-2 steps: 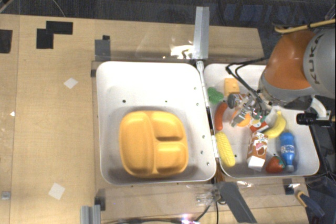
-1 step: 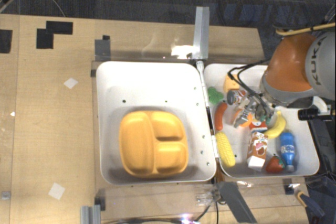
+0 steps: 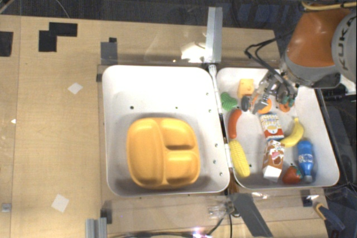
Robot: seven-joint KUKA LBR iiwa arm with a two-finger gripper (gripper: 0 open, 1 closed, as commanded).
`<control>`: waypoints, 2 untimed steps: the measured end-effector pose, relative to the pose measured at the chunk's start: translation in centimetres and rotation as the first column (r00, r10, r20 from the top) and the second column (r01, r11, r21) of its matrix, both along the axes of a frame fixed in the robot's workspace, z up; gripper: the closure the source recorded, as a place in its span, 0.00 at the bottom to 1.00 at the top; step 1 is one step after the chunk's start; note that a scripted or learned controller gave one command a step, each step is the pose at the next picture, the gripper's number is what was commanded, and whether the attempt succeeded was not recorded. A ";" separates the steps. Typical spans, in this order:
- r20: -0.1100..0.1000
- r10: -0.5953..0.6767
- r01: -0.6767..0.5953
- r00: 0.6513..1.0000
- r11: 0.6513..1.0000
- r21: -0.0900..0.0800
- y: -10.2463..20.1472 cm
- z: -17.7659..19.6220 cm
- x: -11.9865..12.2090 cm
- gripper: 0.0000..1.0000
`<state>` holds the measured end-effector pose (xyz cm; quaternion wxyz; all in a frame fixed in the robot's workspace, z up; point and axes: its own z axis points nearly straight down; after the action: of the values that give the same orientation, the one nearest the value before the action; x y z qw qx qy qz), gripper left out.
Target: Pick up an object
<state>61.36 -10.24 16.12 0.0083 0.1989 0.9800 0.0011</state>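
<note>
- A small orange object [image 3: 266,103] is seen in the right bin [image 3: 329,142], toward its far edge, directly beneath the gripper [image 3: 271,96]
- The gripper is lowered over that orange object; whether anything is clamped cannot be told, as the tips are blurred against the clutter
- A yellow cheese wedge [image 3: 245,87] and a green item [image 3: 228,101] are found near the far left corner of the same bin
- A red sausage [image 3: 234,122] and a corn cob [image 3: 239,157] are laid along its left wall
- Two juice cartons [image 3: 271,125], a banana [image 3: 294,134], a blue bottle [image 3: 305,159] and a strawberry [image 3: 291,175] are gathered toward the near right corner
- A yellow divided plate [image 3: 163,150] is set near the near edge of the left bin [image 3: 117,97]
</note>
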 end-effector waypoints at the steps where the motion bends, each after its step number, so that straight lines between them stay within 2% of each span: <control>1: -0.008 -0.377 0.377 0.926 0.926 0.006 5.8 2.6 2.0 1.00; 2: -0.008 -0.379 0.379 0.925 0.925 0.004 5.6 2.6 2.0 0.00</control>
<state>63.36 -4.64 18.70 0.0042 0.3845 0.9231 0.0016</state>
